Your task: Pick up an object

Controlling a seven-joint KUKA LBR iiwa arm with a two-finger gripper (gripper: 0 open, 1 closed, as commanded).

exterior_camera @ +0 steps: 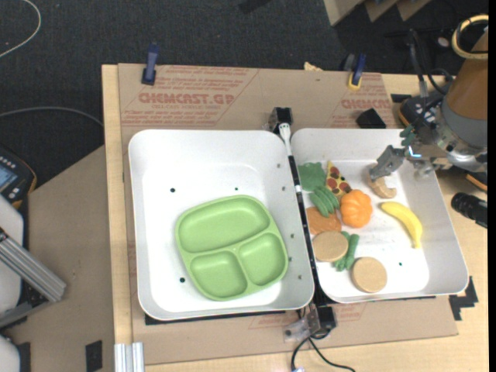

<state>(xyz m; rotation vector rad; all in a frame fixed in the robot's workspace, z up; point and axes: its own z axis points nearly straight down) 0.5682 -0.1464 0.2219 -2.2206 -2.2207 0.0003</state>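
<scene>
Camera view: the gripper hangs over the right bin, just above a tan piece; I cannot tell how it is set. A banana lies just below, apart from an orange. The green tray sits in the left bin.

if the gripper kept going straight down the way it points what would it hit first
Probably the small tan piece lying just below the gripper in the right bin; depth is hard to judge from this slanted view.
</scene>
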